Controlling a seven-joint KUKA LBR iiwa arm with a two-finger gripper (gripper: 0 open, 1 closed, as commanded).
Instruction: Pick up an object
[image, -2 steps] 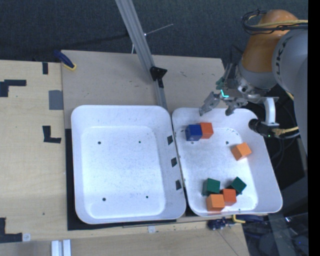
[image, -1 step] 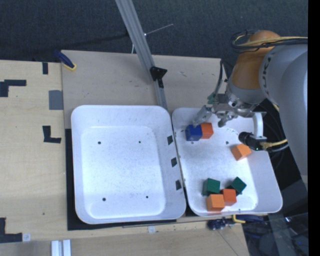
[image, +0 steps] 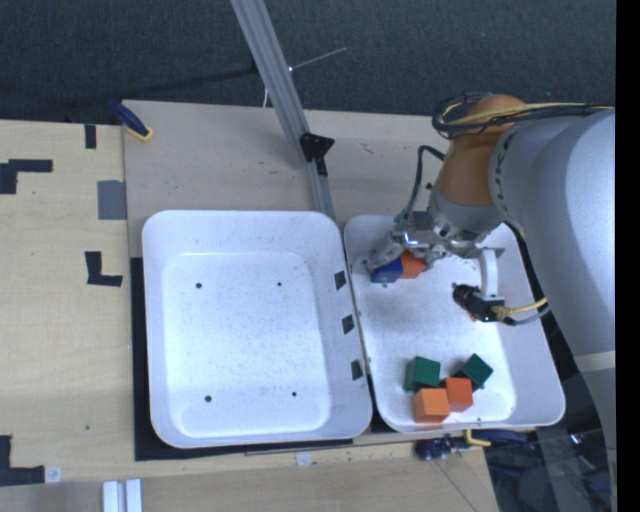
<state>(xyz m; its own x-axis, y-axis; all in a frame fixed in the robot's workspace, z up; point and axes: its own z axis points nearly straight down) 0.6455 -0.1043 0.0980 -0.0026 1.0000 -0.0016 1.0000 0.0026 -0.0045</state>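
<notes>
Hiding beneath the jaws (image: 400, 258): orange block (image: 413, 266), blue piece (image: 383, 270), half-covered.

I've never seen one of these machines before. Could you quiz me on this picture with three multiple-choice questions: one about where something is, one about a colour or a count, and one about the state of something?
1. Where is the gripper?
A. Over the left bin
B. Over the far end of the right bin
C. Off the bench

2. How many blocks lie clustered at the near end of the right bin?
A. Two
B. Four
C. Six

3. What does the gripper have at its tip?
A. A yellow ball
B. Nothing at all nearby
C. A blue block and an orange block

Answers:
1. B: it hangs above the right bin's far end, beside the left bin.
2. B: two green blocks and two orange blocks sit together.
3. C: a blue block and an orange block sit at its tip; whether it grips them is unclear.
</notes>
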